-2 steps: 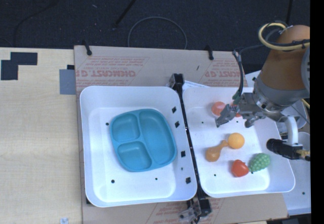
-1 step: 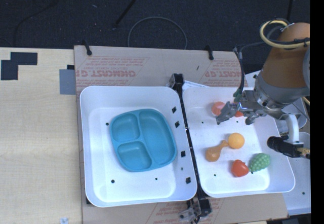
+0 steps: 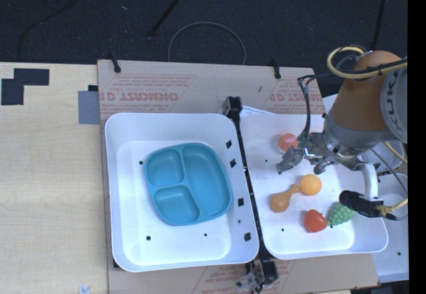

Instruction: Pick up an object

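1. The bench (image 3: 46, 186) is pale wood at the far left, with a brown cardboard sheet (image 3: 173, 90) under both bins.
2. The left bin (image 3: 126, 233) holds a blue divided plate (image 3: 188, 183), three compartments, lying flat near its middle.
3. A black divider strip (image 3: 241, 173) runs where the two bins meet.
4. The right bin (image 3: 266, 233) carries the small toys: a pink-red ball (image 3: 287, 142) at about 10 o'clock in the bin, a tan pear-shaped piece (image 3: 281, 201) at about 7 o'clock, an orange ball (image 3: 310, 185) near the centre and just beside the pear-shaped piece, a red strawberry-like piece (image 3: 315, 221) at 6 o'clock, and a green bumpy piece (image 3: 340, 214) touching it on its right.
5. My jaws (image 3: 305, 161) hang over the right bin between the pink-red ball and the orange ball, spread apart, with nothing between them.
6. My arm (image 3: 366, 100) comes in from 3 o'clock, orange band uppermost.
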Controlling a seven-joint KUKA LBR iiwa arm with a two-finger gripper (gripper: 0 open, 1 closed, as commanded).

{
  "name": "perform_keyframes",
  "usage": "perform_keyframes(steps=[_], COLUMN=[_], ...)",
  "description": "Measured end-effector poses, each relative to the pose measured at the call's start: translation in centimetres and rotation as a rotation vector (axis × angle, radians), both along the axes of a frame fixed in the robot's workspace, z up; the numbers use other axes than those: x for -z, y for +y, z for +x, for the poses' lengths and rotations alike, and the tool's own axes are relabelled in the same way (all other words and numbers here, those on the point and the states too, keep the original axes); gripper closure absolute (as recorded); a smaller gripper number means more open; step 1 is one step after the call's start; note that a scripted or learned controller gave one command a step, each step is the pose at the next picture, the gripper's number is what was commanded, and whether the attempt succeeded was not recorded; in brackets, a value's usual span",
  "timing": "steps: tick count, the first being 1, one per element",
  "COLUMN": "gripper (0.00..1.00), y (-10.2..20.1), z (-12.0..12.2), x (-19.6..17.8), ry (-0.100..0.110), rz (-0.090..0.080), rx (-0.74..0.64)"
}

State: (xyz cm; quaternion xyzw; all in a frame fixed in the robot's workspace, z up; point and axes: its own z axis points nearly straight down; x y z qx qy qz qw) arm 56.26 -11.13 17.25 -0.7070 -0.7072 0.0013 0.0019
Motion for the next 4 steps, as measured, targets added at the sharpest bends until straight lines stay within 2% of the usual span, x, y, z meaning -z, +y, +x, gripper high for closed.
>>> perform_keyframes(steps=[1,2,3,4], gripper=[0.00,0.00,1.00,1.00], y=[0.0,0.1,0.0,-0.6], z=[-0.2,-0.2,-0.2,-0.8], x=[6.3,8.6,7.4,1.5], ry=[0.002,0.001,-0.001,-0.005], rz=[0.001,0.000,0.000,-0.001], rx=[0.000,0.001,0.007,0.007])
